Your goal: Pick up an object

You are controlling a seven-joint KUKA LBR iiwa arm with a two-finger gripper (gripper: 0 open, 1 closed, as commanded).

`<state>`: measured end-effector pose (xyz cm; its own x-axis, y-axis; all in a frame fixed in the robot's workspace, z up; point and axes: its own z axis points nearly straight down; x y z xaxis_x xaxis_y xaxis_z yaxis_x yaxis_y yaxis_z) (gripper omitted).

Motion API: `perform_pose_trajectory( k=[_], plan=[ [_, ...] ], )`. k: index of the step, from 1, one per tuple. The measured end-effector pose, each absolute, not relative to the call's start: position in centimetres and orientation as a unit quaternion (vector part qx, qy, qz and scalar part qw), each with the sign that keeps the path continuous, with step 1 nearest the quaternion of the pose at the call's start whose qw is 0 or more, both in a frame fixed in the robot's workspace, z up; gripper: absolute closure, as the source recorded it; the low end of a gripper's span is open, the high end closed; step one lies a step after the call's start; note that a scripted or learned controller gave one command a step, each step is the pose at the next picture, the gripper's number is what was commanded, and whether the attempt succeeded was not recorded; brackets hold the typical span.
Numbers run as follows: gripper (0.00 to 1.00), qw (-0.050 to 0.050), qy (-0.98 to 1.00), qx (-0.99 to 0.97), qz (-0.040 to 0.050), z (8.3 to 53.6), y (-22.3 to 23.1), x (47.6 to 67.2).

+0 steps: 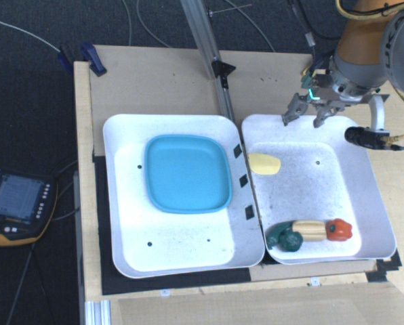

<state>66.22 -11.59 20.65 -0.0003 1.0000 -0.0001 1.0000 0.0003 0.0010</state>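
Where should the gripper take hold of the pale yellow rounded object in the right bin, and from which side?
Grip the pale yellow rounded object across its short width, coming straight down from above. It lies flat and low, long axis left to right, near the right white bin's left wall, so a sideways approach looks blocked. The gripper hangs open over the far rim.

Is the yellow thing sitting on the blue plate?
No, the yellow thing lies in the right bin, while the blue plate sits in the left bin.
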Motion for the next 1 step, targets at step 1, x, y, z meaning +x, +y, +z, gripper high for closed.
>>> perform_pose_trajectory(
  k=[1],
  plan=[
    [0.00,0.000,0.707,0.707,0.0003,20.65,-11.59,66.22]
  ],
)
